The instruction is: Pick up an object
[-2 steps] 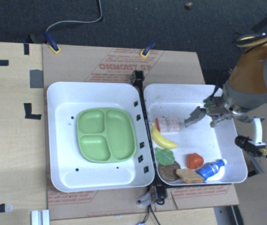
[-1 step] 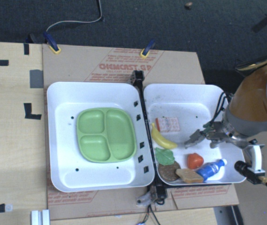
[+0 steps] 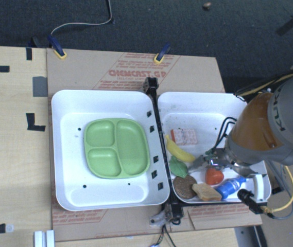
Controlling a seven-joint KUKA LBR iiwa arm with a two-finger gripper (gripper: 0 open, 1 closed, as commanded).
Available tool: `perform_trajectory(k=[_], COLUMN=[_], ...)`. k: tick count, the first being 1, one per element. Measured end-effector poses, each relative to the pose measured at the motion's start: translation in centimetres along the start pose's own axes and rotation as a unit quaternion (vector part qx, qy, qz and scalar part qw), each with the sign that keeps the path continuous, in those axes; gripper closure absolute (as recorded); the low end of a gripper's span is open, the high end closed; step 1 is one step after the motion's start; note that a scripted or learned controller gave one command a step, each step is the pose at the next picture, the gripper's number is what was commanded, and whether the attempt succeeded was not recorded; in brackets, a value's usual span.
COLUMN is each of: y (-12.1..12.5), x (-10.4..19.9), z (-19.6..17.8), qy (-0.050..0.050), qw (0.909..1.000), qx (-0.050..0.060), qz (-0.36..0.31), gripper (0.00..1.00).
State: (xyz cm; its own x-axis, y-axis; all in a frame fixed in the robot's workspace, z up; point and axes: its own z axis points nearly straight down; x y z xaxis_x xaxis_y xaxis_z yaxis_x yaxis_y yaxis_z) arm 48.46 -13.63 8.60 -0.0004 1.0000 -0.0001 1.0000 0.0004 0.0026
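Clutter sat along the near edge of the right white plastic bin (image 3: 197,104): a yellow plastic banana (image 3: 179,150), a green leaf-shaped toy (image 3: 178,167), a round brown cookie-like piece (image 3: 185,186), a tan bread-like chunk (image 3: 206,191), a red tomato-like ball (image 3: 214,176) and a blue-and-white tube (image 3: 231,187). The grey arm's gripper (image 3: 214,160) hung just above the red ball, beside the banana (whether the jaws were spread or pressed together could not be told). A green three-section plate (image 3: 117,148) lay mid-left bin (image 3: 66,112).
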Motion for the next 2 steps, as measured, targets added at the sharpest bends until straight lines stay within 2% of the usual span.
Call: perform_trajectory(k=[1,2], y=[0.0,0.0], x=[-0.1,-2.5], z=[-1.0,-8.9], qy=[-0.001,-0.001], qw=[1.0000,1.0000], qx=[-0.001,0.001], qz=[0.001,0.000], gripper=[1.00,1.00])
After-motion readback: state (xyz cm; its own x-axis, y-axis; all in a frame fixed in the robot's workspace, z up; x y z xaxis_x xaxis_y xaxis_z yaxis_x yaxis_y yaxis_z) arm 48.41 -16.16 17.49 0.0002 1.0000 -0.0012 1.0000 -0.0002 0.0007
